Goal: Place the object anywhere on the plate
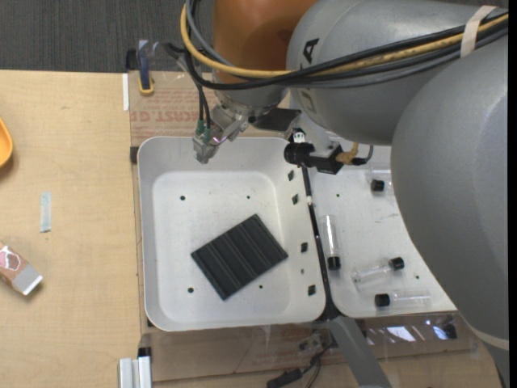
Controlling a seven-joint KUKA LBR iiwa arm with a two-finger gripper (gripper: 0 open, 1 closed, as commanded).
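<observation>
I see my arm (420, 95) as bulky grey casings with an orange band (254, 18), black and yellow cables (242, 67) looping past

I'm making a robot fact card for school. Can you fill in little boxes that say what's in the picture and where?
left bin: holds a dark ribbed plate, lying flat and turned at an angle
right bin: holds small clear tubes with black caps
arm: grey with an orange band, reaching in from the right
gripper: over the far rim of the left bin, apart from the plate
bench: light wood, with a few small items at its left edge
</observation>
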